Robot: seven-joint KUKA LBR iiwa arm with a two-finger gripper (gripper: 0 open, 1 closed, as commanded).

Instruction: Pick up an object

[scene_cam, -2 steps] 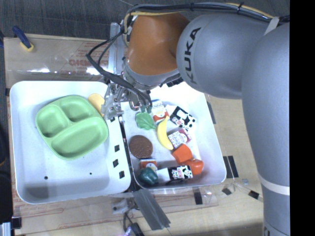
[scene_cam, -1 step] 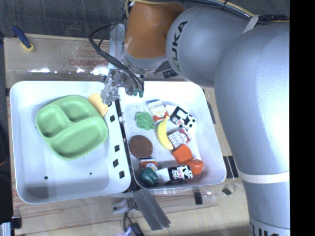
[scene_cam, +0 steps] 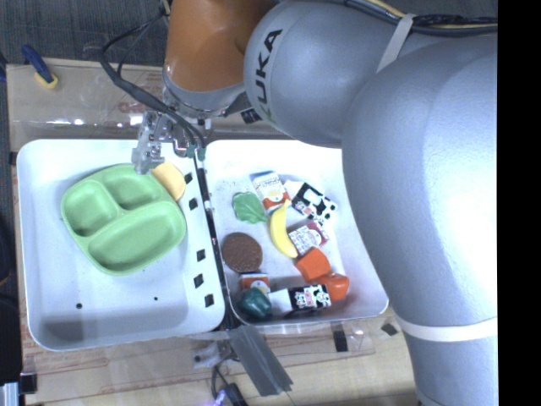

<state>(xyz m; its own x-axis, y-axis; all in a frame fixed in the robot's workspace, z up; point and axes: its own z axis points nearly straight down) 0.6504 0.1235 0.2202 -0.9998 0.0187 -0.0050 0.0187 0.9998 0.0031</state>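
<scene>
Yellow rounded plastic block [scene_cam: 169, 178] sits at the green divided plastic tray [scene_cam: 125, 218]'s far-right rim in the left white bin [scene_cam: 42, 252]; claw [scene_cam: 150, 152] just above it, can't tell grip state, likely lining up.

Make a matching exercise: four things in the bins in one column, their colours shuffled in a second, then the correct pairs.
Things:
1. divided plate in the left bin
2. banana
3. round cookie
4. block below the banana

Colours:
A. brown
B. orange
C. light green
D. yellow

Pairs: 1-C, 2-D, 3-A, 4-B
</scene>
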